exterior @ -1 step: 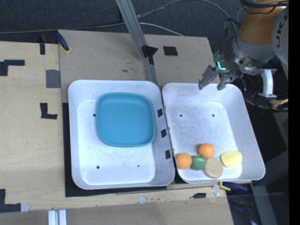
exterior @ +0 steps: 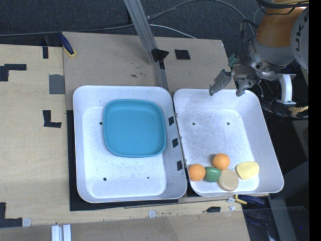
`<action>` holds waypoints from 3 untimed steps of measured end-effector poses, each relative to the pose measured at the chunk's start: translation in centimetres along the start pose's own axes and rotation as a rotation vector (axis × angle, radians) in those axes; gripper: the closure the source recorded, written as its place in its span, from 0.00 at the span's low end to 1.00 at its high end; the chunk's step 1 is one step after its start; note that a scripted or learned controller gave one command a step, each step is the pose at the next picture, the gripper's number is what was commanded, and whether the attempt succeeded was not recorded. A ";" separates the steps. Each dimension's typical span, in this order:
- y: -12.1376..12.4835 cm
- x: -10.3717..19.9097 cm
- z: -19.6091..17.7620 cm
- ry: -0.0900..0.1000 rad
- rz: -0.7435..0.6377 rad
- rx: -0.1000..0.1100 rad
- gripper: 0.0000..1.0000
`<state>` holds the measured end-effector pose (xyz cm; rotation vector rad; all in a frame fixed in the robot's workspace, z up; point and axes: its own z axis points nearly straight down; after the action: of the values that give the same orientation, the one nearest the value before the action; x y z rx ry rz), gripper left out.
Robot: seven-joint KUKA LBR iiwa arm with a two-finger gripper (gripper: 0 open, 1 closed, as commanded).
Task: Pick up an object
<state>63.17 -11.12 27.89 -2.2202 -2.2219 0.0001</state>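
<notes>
My gripper point(exterior: 230, 86) hangs over the far rim of the right bin point(exterior: 220, 124), its two dark fingers spread apart with nothing between them. At the bin's near edge lies a cluster of small items: an orange ball point(exterior: 196, 172), a second orange ball point(exterior: 220, 161), a green piece point(exterior: 212, 174), a tan round piece point(exterior: 228, 180) and a yellow piece point(exterior: 247, 170). The gripper stands well behind this cluster, apart from all of it.
The left bin point(exterior: 90, 149) holds a blue square plate point(exterior: 134, 127). A grey metal pole point(exterior: 145, 29) slants from the top down to the gap between the bins. Cables trail beside the arm on the right.
</notes>
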 end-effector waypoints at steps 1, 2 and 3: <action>0.2 0.1 4.3 0.000 0.000 0.003 0.00; -0.7 -0.5 9.5 0.000 0.001 0.005 0.00; -0.2 -0.6 15.6 0.000 0.000 0.006 0.00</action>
<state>62.92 -11.76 12.27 -2.2175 -2.2186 0.0064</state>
